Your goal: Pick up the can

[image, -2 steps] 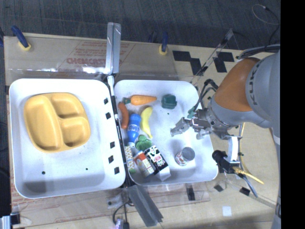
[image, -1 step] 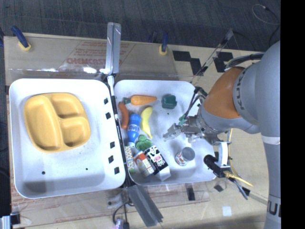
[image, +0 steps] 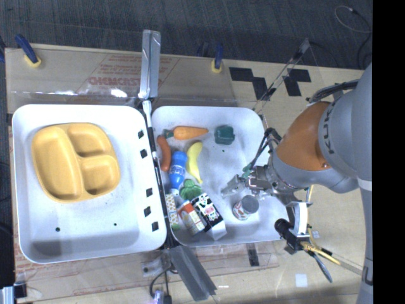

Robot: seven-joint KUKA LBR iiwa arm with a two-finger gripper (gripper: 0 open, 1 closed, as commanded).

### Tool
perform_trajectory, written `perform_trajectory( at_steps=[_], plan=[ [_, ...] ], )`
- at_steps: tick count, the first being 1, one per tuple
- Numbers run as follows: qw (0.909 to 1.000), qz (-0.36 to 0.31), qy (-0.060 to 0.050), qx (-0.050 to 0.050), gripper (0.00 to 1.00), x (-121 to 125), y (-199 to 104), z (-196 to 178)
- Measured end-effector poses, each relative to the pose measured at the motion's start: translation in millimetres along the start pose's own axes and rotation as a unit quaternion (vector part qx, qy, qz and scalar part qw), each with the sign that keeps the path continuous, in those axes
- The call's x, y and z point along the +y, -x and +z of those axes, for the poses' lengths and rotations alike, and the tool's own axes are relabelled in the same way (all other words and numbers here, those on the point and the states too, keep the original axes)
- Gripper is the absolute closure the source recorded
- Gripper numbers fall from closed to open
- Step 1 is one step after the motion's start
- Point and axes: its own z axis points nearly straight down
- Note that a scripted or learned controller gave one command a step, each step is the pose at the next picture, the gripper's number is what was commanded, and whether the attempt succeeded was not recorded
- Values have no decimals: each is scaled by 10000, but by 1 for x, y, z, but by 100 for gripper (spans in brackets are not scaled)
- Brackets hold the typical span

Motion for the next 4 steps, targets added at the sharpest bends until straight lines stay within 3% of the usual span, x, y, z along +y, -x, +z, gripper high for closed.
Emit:
perform_trajectory(
  at_steps=[1,2,3,4],
  plan=[
    [10000,-20,-3,2,100,0,0,-10],
    [10000,-22,-2,1,0,0,0,-10],
    [9997,-236,-4,9,0,-15,2,-13],
    [9997,-257,-10,10,100,-15,2,-23]
  ],
)
